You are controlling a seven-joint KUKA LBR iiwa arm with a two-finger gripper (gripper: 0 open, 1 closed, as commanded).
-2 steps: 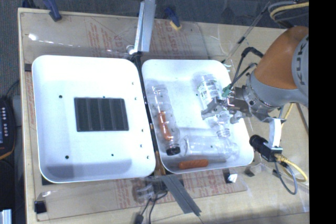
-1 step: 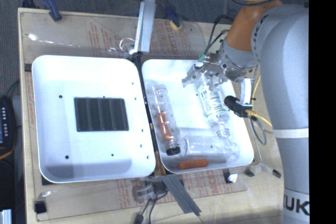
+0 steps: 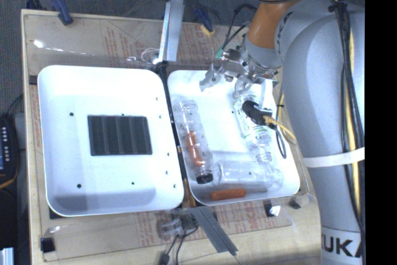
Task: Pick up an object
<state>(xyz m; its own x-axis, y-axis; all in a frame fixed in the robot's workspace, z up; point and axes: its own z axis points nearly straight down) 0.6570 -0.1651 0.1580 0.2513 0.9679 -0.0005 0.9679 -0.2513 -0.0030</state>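
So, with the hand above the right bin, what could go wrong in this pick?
1. The bottles are clear and round, so one may slip or roll away from the hand.
2. They lie close to the walls of the right bin, so the hand may hit a wall.
3. The hand hangs near the bin's far edge, and may close on nothing.

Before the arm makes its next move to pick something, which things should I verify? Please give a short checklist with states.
1. The claw is over the right bin: ok, at its far end.
2. The claw grips something: cannot tell.
3. The capped bottle along the bin's left wall lies unobstructed: ok.
4. The side bottle by the right wall lies unobstructed: not ok, the arm hangs over it.
5. The orange piece is easy to grasp: cannot tell, it lies close to the near wall.
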